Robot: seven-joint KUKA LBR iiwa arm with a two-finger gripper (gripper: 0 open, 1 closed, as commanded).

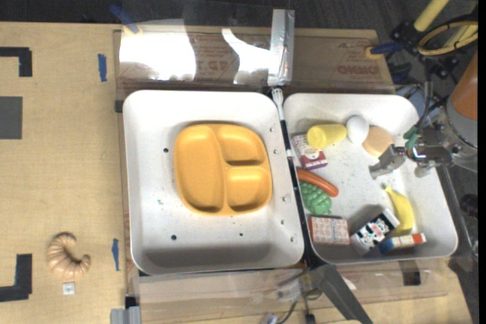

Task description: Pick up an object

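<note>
At the right of the frame the gripper (pixel 396 163) hovers low over the right bin (pixel 440 209), whether its jaws are apart I cannot tell, seemingly approaching the banana (pixel 402 209) just below, needing a further descent.

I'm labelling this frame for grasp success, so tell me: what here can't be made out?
- End effector, camera view: too small and blurred to tell its finger state or whether it grips anything.
- Grey arm: cut off by the right edge.
- Small printed cartons in the right white bin: print too small to read.
- Items at the black-and-white box: overlapping, boundaries unclear.
</note>
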